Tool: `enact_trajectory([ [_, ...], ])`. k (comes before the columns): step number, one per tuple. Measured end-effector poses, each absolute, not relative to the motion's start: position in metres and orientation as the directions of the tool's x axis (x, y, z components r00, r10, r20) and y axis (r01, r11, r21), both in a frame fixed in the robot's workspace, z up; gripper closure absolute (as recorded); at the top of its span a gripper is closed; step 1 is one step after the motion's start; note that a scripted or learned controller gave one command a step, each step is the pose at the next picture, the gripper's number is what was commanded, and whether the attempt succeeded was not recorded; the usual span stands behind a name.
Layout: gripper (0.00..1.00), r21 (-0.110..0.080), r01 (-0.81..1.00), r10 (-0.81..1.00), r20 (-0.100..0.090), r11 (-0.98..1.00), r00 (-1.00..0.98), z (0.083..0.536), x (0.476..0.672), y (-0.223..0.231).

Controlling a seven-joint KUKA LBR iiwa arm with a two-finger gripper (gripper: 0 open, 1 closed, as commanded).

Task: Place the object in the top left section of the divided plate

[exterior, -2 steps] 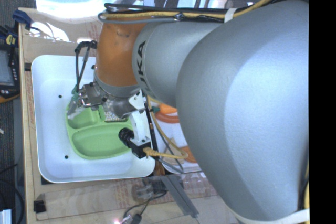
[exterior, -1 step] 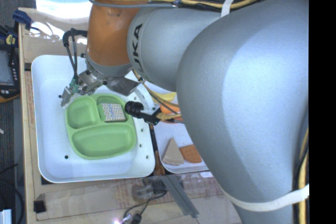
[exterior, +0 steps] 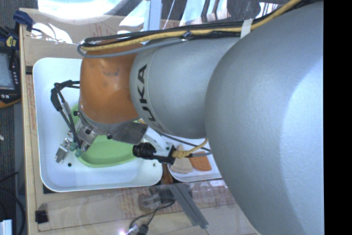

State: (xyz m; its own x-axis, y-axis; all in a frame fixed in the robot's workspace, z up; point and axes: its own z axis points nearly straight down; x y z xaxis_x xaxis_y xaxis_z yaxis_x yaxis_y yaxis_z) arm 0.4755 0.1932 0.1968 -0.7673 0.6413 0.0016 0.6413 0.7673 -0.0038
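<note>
1. Two-finger gripper [exterior: 67, 152] sits low in the left white plastic bin [exterior: 41, 113], near its lower left corner, tip pointing down-left.
2. Can't tell if the gripper is apart or together: the tip is small, cluttered with metal parts and a green glint, and partly blurred.
3. Nothing visibly between them that I can identify, so no claim of a hold.
4. Light green divided plate [exterior: 107, 152] lies in the same bin, just right of the gripper tip and touching or nearly touching it in this view. Only its lower portion is visible; the wrist covers the rest, so the sections can't be made out.
5. The object to be placed: can't single it out here.
6. Black cable loop [exterior: 58, 97] runs from the wrist area down toward the gripper, over the bin floor.
7. Orange wrist band [exterior: 107, 88] sits directly above the gripper, covering the bin's middle.
8. Grey arm body [exterior: 247, 118] takes up the right half of the view.
9. Yellow and black cable bundle [exterior: 181, 34] runs along the arm's top edge.
10. Second white bin [exterior: 192, 173] peeks out under the arm, holding an orange-brown textured piece [exterior: 201, 163], well apart from the gripper.
</note>
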Motion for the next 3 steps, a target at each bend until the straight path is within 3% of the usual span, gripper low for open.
enact_trajectory([
  [1, 0.00, -0.006, 0.709, 0.709, 0.003, 0.705, -0.705, 0.170, 0.475, 0.214],
  [2, 0.00, -0.009, 0.897, 0.897, 0.001, 0.441, -0.441, 0.149, 0.475, 0.205],
  [3, 0.00, -0.009, 0.971, 0.971, -0.003, -0.237, 0.237, 0.094, 0.475, 0.203],
])
